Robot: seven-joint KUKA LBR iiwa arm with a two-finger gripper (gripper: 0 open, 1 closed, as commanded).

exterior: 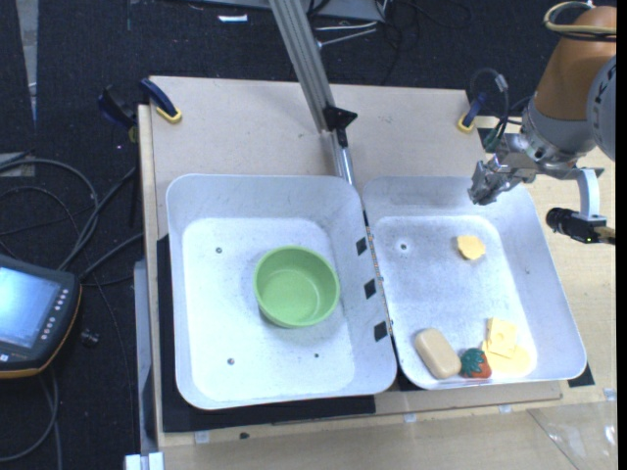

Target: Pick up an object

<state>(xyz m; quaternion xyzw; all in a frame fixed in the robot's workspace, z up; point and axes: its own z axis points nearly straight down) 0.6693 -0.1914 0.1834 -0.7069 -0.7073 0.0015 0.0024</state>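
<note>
The gripper hangs over the right bin's far rim, its opening too small and blurred to tell; a small yellow block lies in the bin just below it, apart

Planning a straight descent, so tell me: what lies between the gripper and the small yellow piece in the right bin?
Bare bin floor separates the gripper from the small yellow piece, seen from the overhead camera.

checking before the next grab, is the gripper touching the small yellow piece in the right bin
Apart. The camera view shows the gripper above the bin's far rim, with bare white floor between it and the yellow piece.
</note>
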